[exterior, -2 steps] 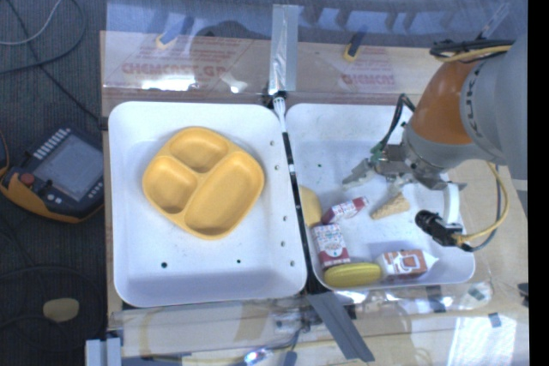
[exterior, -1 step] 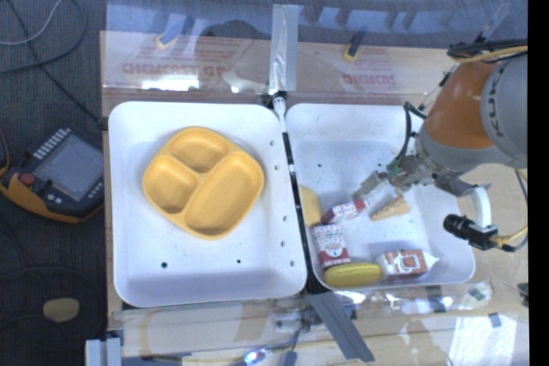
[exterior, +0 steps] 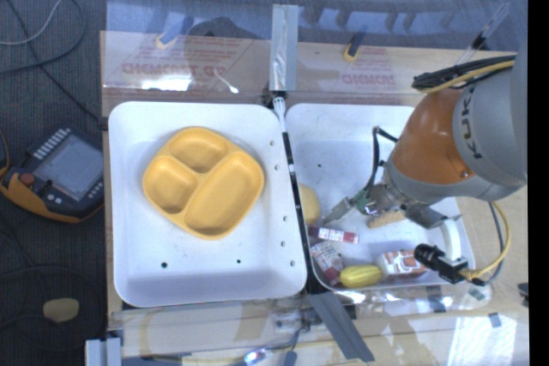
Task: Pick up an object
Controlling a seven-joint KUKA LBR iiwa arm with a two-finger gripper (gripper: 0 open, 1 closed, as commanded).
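My gripper (exterior: pixel 362 204) hangs low over the middle of the right bin (exterior: pixel 343 141), below the orange band of the arm. Just left of it a pale yellow round object (exterior: pixel 308 204) rests against the bin's left wall. A small red and white packet (exterior: pixel 335 234) lies just below the gripper. Nearer the front edge are a crumpled clear wrapper (exterior: pixel 324 257), a yellow lemon-shaped object (exterior: pixel 360 275) and a red and white box (exterior: pixel 397 263). A tan stick-like piece (exterior: pixel 386 219) shows right beside the gripper. I see nothing clearly held.
The left bin (exterior: pixel 129 261) bears a yellow three-compartment plate (exterior: pixel 203 181). A metal divider (exterior: pixel 292 176) runs between the two bins. The arm covers the right bin's right side. A handheld pendant (exterior: pixel 56 176) lies on the floor at the left.
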